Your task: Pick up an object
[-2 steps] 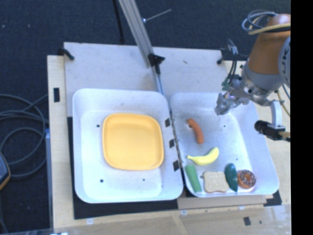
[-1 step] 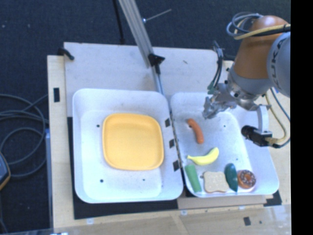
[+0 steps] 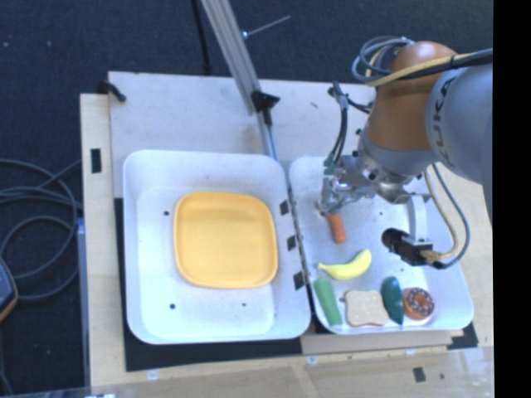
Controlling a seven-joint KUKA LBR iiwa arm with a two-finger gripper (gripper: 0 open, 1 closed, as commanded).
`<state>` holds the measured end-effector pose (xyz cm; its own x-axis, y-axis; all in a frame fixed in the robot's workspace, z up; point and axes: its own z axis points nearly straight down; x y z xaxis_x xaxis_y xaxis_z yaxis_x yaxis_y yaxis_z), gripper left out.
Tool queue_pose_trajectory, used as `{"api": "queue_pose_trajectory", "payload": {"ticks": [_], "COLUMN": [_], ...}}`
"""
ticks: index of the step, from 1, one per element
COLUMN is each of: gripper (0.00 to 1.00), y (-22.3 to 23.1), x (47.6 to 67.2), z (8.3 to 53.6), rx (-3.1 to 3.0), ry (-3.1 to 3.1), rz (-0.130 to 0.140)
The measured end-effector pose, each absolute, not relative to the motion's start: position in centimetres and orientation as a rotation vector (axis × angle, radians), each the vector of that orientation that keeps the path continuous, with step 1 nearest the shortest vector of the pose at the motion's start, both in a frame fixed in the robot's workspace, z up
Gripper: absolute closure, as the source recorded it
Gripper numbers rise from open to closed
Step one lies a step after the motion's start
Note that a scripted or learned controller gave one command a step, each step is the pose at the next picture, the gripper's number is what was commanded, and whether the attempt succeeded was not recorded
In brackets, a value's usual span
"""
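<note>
My gripper (image 3: 333,206) reaches down into the right bin (image 3: 452,293), right above the top end of an orange carrot (image 3: 338,229). The carrot lies on the bin floor, and its upper tip touches or sits just under the fingertips. Below it lie a yellow banana (image 3: 347,265), a green cucumber (image 3: 327,301), a slice of toast (image 3: 363,307), a dark green pepper (image 3: 392,298) and a frosted donut (image 3: 418,303). A yellow square plate (image 3: 225,240) rests in the left bin (image 3: 141,181).
The grey arm with its orange band (image 3: 411,98) covers the upper right of the right bin. A black cable connector (image 3: 406,245) hangs over the bin near the banana. A metal pole (image 3: 236,52) slants across the back of the bench.
</note>
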<state>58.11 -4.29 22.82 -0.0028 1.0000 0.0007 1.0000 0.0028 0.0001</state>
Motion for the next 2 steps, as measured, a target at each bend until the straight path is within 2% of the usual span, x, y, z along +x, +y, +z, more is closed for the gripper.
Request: {"api": "queue_pose_trajectory", "payload": {"ticks": [2], "gripper": [1.00], "y": [6.5], "x": [54.4], "z": [22.4], "rx": [-2.216], "ry": [-2.226], "rz": [-0.002]}}
